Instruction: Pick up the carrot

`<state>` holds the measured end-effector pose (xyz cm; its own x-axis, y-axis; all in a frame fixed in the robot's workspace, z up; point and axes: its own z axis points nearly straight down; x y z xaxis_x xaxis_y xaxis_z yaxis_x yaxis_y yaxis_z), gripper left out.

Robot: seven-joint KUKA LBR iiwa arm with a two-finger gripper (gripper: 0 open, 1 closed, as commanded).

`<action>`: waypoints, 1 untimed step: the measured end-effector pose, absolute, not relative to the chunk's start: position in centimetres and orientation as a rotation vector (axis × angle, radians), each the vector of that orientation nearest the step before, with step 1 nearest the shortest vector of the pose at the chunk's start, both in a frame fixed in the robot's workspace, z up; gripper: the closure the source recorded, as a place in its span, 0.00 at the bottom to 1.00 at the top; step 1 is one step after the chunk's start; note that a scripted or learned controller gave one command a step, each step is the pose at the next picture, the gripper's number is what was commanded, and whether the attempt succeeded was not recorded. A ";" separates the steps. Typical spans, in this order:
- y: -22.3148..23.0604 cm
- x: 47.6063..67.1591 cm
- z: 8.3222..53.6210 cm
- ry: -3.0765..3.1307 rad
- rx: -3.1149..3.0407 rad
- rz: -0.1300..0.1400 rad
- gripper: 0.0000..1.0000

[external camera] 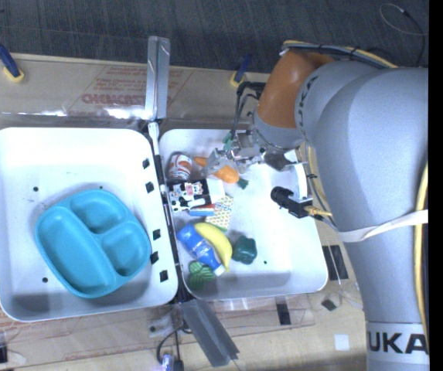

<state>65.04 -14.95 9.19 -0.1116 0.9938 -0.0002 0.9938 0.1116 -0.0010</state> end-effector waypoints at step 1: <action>-18.3 65.2 11.0 -2.217 -2.226 0.001 0.00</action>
